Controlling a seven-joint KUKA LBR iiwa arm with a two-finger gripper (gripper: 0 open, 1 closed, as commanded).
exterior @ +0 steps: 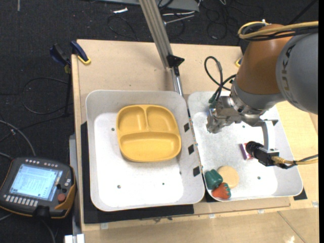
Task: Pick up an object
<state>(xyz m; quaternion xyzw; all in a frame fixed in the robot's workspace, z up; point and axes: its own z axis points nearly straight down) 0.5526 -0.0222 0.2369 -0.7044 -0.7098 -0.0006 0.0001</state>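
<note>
The likeliest candidates for a pick are three small things crowded into the near left corner of the right bin [283, 184]: a green block [212, 176], a red piece [221, 191] touching it on the near side, and a flat tan disc [230, 174] just beside both. A small purple item [246, 150] lies apart from them, toward the bin's right, partly behind a black fitting on the arm.

The gripper [214, 121] hangs over bare floor in the far left part of that bin, well apart from the cluster. Whether it stands open or closed I cannot tell from this angle; nothing is seen held in it.

A descent here would probably close on nothing. At the corner, the bin wall leaves little room, so a collision with the rim or a glancing push seems possible. The pieces touch, so two may be nudged or one squeezed out. The disc looks too flat to catch easily.

The left bin [101, 186] holds one yellow divided plate [149, 132], its compartments bare. Both bins sit on the bench [116, 65].
</note>
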